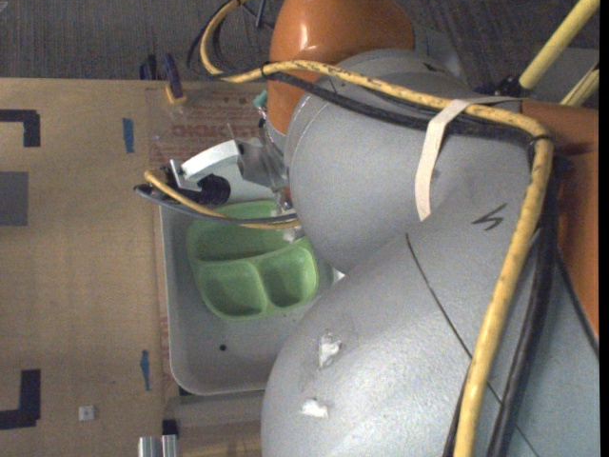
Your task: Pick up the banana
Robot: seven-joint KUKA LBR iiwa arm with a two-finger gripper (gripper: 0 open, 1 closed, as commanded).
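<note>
1. Grey arm (419, 255) fills the right side, covering most of the bins.
2. White bin (195, 350) lies under it.
3. Green tray (249, 274), divided into compartments, sits in the bin.
4. Banana: hidden, cannot tell where.

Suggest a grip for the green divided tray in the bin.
Probably pinch the green tray by its raised rim on the view's left, from straight above: it lies flat in the white bin, and the arm covers its right side.
</note>
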